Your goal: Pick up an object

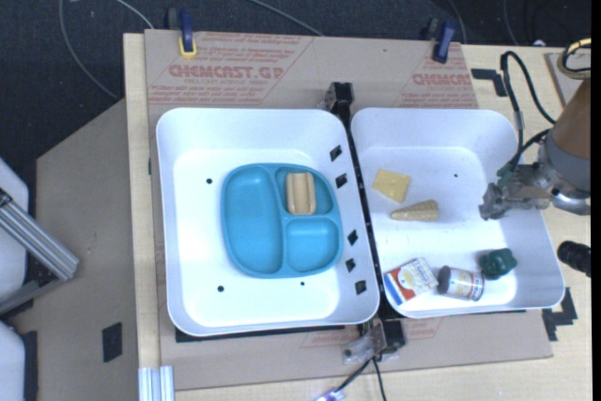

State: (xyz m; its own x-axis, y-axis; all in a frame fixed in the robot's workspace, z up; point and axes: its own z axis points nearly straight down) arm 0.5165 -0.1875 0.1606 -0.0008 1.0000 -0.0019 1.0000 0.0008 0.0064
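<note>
the gripper (pixel 496 200) hovers at the approach step; whether it is parted i cannot tell. the green object (pixel 497 262), just below, probably calls for a descent.

Printed lettering on the bench board

The brown board (pixel 282 61) under the two bins carries red print along its far edge: behind the left bin it reads roughly "CHEMCAST GP", with a line of much smaller red text above it that is too fine to make out. Behind the right bin the same red wording appears again (pixel 439 80), partly cut off by the bin's rim, so only the first letters can be read. The small packet (pixel 410 281) lying in the right bin has a red, white and blue printed face, but its lettering is too small and blurred to read.
</note>
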